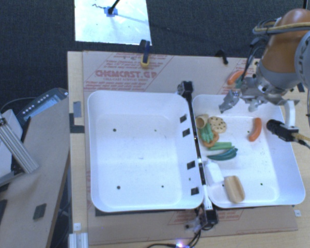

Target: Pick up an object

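gripper hangs open and holding nothing over the right bin's far edge, near the orange sausage.

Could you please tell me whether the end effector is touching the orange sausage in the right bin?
Apart. The camera view shows bare white bin floor between the end effector and the orange sausage, which lies by itself.

Even, bright light — soft focus, faint shadows.
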Action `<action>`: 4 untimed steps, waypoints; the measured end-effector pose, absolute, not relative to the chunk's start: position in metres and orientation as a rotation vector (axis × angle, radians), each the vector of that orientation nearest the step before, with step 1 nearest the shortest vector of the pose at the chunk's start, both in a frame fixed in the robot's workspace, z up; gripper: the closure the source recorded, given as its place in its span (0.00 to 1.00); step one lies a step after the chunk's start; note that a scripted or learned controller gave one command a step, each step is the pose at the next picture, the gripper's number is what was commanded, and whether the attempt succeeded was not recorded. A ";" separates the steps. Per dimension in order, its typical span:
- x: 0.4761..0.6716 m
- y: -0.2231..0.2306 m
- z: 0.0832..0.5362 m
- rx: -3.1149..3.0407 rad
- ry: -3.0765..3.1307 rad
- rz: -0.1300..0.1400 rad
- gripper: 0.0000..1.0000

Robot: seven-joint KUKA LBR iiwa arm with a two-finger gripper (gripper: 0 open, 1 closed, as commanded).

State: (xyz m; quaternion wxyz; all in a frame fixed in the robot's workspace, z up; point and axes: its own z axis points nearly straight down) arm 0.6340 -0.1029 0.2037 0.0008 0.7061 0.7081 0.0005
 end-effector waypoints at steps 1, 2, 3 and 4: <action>0.580 -0.155 0.079 2.230 2.219 -0.004 0.00; 0.585 -0.152 0.096 2.216 2.221 0.004 1.00; 0.549 -0.134 0.091 2.223 2.224 -0.002 1.00; 0.497 -0.143 0.088 2.216 2.212 0.010 1.00</action>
